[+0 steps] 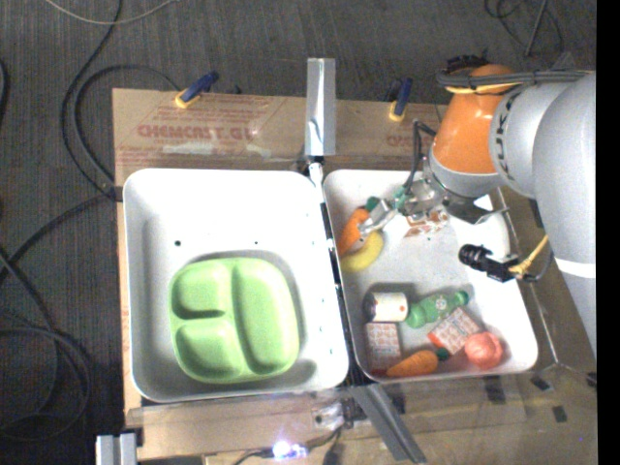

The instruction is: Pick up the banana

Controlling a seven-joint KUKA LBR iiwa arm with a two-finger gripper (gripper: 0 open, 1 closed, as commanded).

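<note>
Two white bins side by side: left bin (145,211) bearing a green divided tray (234,318), right bin (504,298) cluttered. Banana (366,254) at right bin's upper left, against the dividing wall, touching an orange item (354,227) just above. Gripper (392,208) low beside banana, reaching from the right; finger state impossible to tell. Along the front: white can (388,306), green bottle (436,309), carrot (415,362), pink ball (483,348)

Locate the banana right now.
Camera view: banana lies in the right bin, upper left corner by the dividing wall, touching an orange toy, with the claw just above it.
</note>
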